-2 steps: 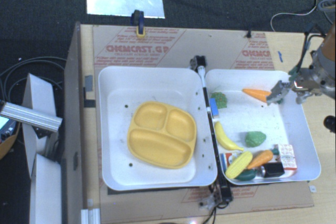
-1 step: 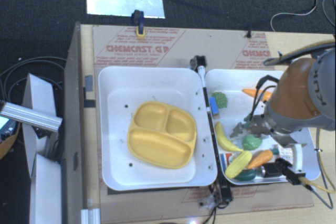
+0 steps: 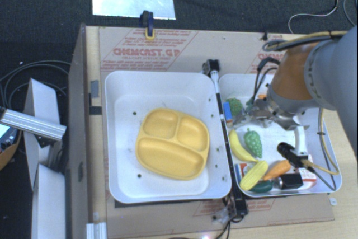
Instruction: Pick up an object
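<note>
On the counter, 2 bins: the left bin [image 3: 120,120] holds a yellow tray [image 3: 172,143]. My targets lie in the right bin [image 3: 330,168]: banana [image 3: 238,147], green fruit [image 3: 254,144], corn [image 3: 254,174], carrot [image 3: 278,169]. I should descend straight over 1 isolated item. My end effector [image 3: 263,113] hangs above them; its opening I cannot tell.

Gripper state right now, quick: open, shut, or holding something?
Gripper: cannot be told; it sits low in the right bin near the toy food, nothing visibly held.
</note>
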Controlling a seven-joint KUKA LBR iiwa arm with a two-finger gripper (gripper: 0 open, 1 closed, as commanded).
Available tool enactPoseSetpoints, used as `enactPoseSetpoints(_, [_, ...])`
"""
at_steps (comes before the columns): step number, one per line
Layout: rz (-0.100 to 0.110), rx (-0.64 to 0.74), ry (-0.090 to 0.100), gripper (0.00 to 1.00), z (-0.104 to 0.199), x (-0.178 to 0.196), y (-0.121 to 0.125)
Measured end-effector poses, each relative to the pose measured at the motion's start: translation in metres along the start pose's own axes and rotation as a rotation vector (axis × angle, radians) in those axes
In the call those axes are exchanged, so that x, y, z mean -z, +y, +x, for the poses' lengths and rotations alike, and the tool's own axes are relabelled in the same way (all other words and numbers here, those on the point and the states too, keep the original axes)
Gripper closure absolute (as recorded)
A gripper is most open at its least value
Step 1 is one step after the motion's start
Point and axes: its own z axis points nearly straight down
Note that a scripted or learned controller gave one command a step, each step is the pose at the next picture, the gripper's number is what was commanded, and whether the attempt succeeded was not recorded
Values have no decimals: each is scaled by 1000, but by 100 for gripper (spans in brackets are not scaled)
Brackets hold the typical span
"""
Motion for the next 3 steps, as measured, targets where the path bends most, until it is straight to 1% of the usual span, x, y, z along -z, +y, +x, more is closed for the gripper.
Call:
enactPoseSetpoints(1, [9,-13,0,0,-33,1,-82])
enactPoseSetpoints(2, [2,-6,0,100,-30,12,-78])
enactPoseSetpoints(3, [-6,9,5,100,77,106,-55])
